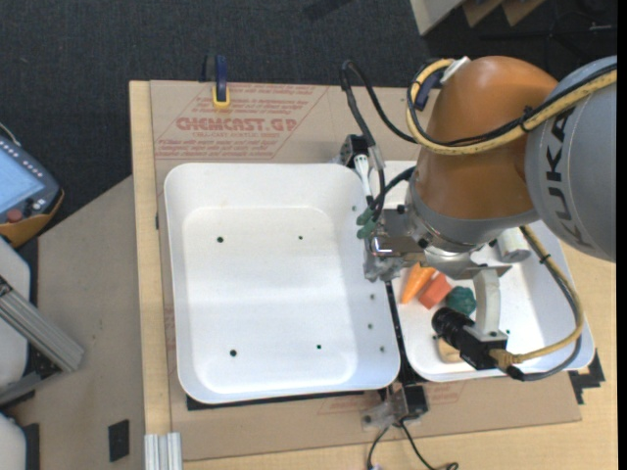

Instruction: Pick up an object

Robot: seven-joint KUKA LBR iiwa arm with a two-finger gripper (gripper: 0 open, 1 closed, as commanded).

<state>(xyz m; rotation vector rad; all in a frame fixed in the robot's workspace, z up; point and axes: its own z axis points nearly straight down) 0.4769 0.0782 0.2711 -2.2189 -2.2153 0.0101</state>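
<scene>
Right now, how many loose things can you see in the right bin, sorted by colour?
Orange thing: 1
Green thing: 1
Total: 2 in view; the arm covers much of the right bin, so more may lie hidden.

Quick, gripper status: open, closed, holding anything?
Gripper: cannot be told from this angle, whether open, closed or holding something.

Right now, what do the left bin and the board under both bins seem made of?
Left bin: probably moulded plastic, smooth white, going by its rounded corners and raised rim. Board: matt brown paper or cardboard face with red printing; its core cannot be told.
</scene>
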